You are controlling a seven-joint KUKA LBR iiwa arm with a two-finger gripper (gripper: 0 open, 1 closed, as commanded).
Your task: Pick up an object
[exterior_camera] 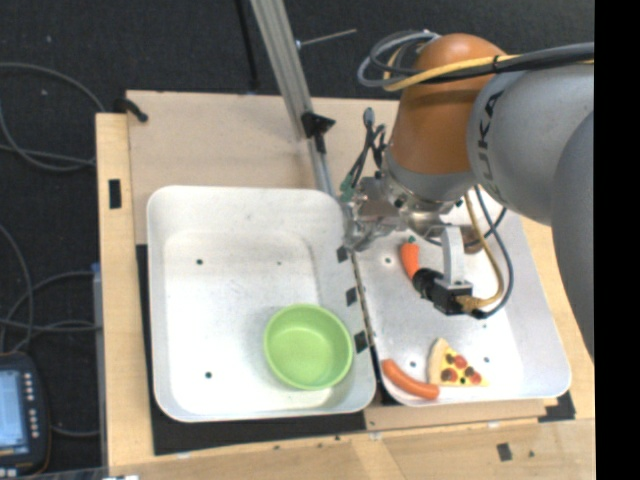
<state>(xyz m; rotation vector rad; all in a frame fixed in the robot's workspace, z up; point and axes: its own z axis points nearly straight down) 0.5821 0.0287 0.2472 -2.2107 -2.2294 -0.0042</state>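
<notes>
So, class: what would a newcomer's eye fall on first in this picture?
First the big grey arm with its orange band, reaching in from the right over the right bin. Next the green bowl, near the left bin's front edge. Then the toy pizza slice and carrot.

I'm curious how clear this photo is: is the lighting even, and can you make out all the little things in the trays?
In the camera view, light is bright and fairly even; the white bins look washed out, with soft shadows. The green bowl, pizza slice toy and carrot read clearly, though edges are slightly soft. The arm covers part of the right bin.
</notes>
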